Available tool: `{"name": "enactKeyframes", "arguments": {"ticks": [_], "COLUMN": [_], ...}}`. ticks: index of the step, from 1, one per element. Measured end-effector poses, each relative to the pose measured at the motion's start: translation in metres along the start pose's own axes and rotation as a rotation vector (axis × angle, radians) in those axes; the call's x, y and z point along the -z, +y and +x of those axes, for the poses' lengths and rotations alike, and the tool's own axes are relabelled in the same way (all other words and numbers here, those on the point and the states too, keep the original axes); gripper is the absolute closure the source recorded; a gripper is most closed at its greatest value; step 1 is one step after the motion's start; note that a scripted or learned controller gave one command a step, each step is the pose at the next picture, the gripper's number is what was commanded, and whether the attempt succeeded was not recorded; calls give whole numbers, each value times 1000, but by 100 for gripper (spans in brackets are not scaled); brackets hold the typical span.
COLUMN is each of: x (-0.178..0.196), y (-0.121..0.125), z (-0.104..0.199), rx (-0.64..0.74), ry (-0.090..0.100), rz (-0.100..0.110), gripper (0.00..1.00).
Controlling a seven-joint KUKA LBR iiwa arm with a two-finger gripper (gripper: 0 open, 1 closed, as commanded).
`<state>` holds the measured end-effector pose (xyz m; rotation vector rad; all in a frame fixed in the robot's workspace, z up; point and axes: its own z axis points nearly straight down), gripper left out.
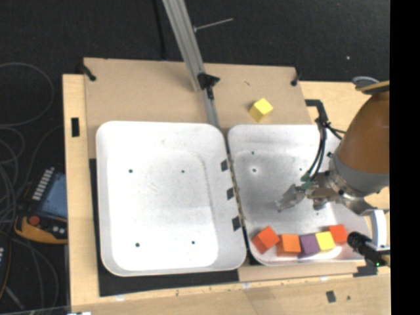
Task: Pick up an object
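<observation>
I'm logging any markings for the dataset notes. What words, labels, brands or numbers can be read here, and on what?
None can be read.
Handheld pendant left of the bench: its screen and keys are too small and blurred.
Coloured blocks and the yellow block: plain faces, no print.

Matt, speckled white plastic for the two bins (164, 195), resting on pale, unvarnished-looking wooden board (151, 90). Behind the bins, brushed grey metal on the slanted rail (184, 31). Smooth, matt-painted blocks (298, 241) along the right bin's near wall.
</observation>
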<state>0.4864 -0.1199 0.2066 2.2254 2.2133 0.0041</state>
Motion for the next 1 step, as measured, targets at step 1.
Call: {"name": "enactKeyframes", "arguments": {"ticks": [1], "x": [0], "y": [18], "z": [-63], "rx": [3], "ry": [-3], "rz": [1], "gripper": [0]}}
